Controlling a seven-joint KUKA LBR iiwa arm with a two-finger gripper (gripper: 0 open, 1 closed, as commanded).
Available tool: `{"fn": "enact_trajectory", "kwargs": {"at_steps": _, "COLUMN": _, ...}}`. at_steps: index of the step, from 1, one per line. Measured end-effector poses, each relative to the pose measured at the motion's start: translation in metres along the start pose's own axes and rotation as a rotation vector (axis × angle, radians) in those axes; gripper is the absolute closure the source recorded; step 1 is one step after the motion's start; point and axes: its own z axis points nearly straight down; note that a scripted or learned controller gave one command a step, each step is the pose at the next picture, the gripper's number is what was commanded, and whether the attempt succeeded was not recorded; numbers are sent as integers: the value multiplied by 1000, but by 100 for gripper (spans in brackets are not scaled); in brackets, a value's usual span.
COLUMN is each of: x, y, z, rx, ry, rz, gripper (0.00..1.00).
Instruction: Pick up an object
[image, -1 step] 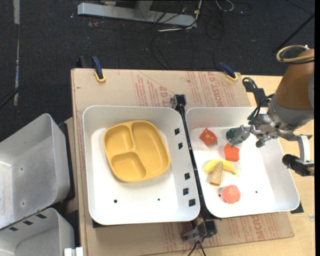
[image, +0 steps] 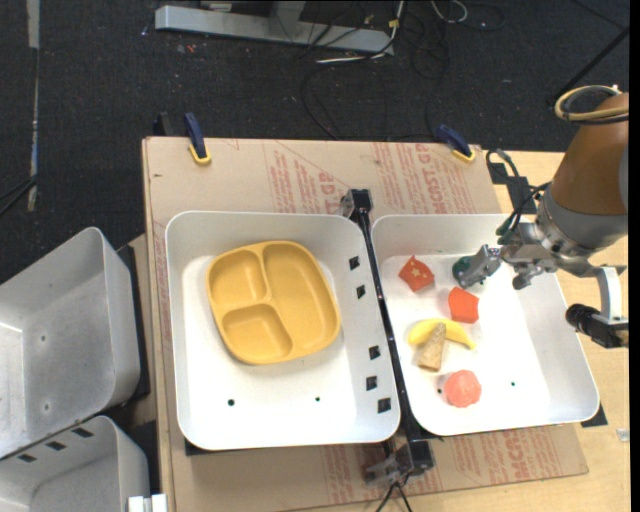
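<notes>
Tool (image: 478, 268) hangs over the right bin (image: 560, 400), toward its 1 o'clock corner; how its grip stands I cannot tell. Just at its 6 o'clock sits an orange-red block (image: 463, 305), a red piece (image: 417, 273) at 9. Further down: banana (image: 446, 333), tan wedge (image: 433, 350), pink disc (image: 461, 388). A yellow divided plate (image: 272, 301) fills the left bin (image: 200, 400).

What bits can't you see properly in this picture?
- Gripper, camera view: small and dark, so its fingers are too unclear to read.
- Arm: cut off by the right edge.
- Banana: partly covered by the tan wedge lying on it.
- Grey tubs: cut off by the left edge.
</notes>
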Motion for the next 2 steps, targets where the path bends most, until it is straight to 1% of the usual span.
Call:
{"fn": "enact_trajectory", "kwargs": {"at_steps": 1, "x": 9, "y": 5, "z": 55, "rx": 4, "ry": 1, "rz": -2, "gripper": 0}}
{"fn": "enact_trajectory", "kwargs": {"at_steps": 2, "x": 10, "y": 4, "z": 103, "rx": 5, "ry": 1, "rz": 2, "gripper": 0}}
